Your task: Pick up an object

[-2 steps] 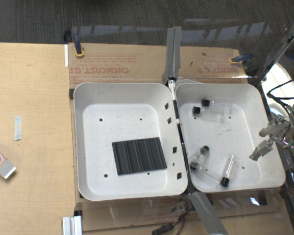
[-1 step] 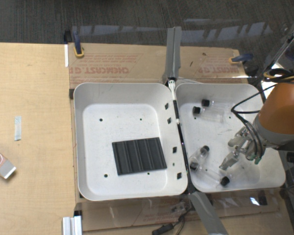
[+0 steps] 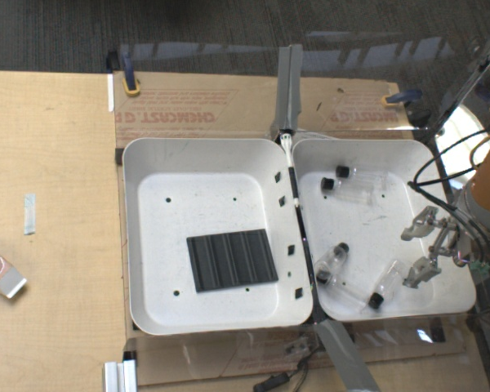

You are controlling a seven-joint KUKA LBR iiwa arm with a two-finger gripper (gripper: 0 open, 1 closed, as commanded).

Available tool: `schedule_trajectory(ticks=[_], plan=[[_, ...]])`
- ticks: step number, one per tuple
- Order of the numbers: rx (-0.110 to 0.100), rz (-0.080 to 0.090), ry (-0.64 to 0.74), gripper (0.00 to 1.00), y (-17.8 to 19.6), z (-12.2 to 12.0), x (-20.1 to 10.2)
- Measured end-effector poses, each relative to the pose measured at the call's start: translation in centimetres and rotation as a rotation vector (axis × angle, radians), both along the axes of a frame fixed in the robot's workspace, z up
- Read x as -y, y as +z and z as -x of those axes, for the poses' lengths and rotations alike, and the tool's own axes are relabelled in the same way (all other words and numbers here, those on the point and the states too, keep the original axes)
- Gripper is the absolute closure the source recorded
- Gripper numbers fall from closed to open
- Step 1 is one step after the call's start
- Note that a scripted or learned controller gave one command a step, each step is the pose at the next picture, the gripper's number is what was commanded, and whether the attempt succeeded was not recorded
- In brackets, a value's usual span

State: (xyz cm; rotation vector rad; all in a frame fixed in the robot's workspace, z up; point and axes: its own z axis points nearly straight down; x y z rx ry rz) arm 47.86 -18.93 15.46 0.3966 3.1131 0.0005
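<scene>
Seen from above, two white bins sit side by side on the counter [image 3: 49, 137]. The left bin [image 3: 147, 162] holds one dark ribbed rectangular mat [image 3: 232, 260], lying flat near its middle. The right bin [image 3: 343, 149] holds four small clear vials with black caps, as far as can be counted: two close together near the far wall, a capped one [image 3: 341, 171] and another [image 3: 355, 190] lying just beside it, one vial [image 3: 333, 264] near the bin's left wall, and one vial [image 3: 382, 288] toward the near wall. Their clear bodies blur into the white floor, so the count is uncertain.

The tool [image 3: 420, 247] hangs over the right side of the right bin, its two metal fingers [image 3: 418, 224] spread apart and nothing between them. The nearest candidate is the vial by the near wall, just left of the lower finger and apart from it.

Risks from here: the vials are round and smooth, so one could roll or squirt out as the fingers close; a descent slightly off centre would pinch air or push the vial against the bin wall.

On the counter to the left lie one small grey strip [image 3: 29, 215] and one pink-and-white tube-like item [image 3: 0, 272] at the edge.
</scene>
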Motion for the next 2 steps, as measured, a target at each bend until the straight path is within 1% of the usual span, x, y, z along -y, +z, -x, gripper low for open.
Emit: schedule_trajectory(ticks=[1,2], plan=[[0.001,0.0,0.071,0.0,11.4,-0.1,3.3],[-0.002,-0.001,0.132,0.0,6.0,0.0,3.2]])
